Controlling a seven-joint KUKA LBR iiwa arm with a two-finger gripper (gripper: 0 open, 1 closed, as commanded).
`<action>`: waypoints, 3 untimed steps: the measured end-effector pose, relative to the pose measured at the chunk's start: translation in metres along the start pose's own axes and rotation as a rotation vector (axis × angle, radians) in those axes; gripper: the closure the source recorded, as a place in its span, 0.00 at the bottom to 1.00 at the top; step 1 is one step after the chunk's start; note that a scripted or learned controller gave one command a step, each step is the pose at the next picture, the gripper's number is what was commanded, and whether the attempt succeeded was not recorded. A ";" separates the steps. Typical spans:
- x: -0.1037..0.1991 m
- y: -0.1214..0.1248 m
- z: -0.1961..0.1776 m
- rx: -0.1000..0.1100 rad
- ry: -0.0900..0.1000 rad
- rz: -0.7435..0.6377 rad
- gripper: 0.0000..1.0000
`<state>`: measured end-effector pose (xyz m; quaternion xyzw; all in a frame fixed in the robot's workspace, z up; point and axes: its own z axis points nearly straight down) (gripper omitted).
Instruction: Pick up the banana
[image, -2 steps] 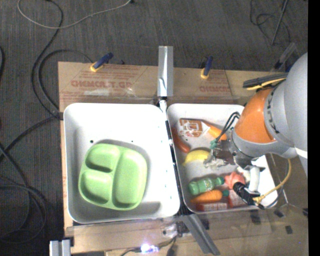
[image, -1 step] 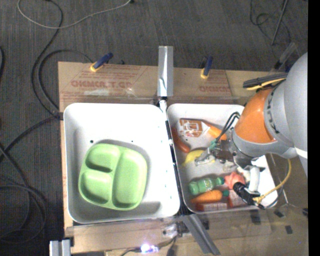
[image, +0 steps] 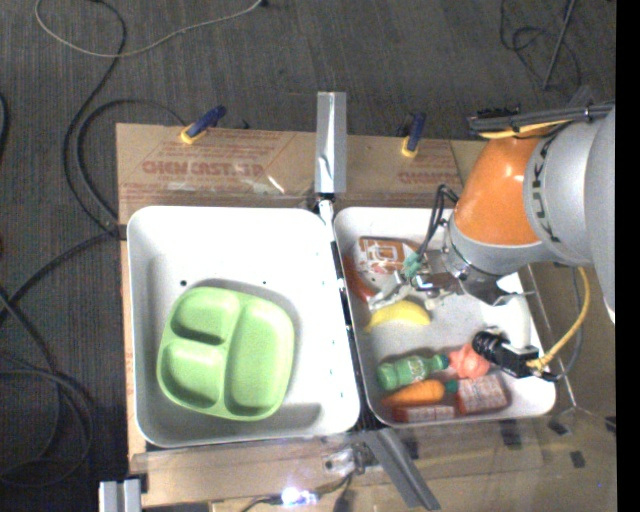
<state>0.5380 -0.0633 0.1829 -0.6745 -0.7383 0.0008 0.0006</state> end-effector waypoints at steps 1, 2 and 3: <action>-0.051 -0.016 0.093 -0.012 -0.002 -0.070 0.00; -0.043 0.031 0.093 -0.014 -0.007 -0.107 0.00; -0.044 0.032 0.083 -0.015 -0.009 -0.106 1.00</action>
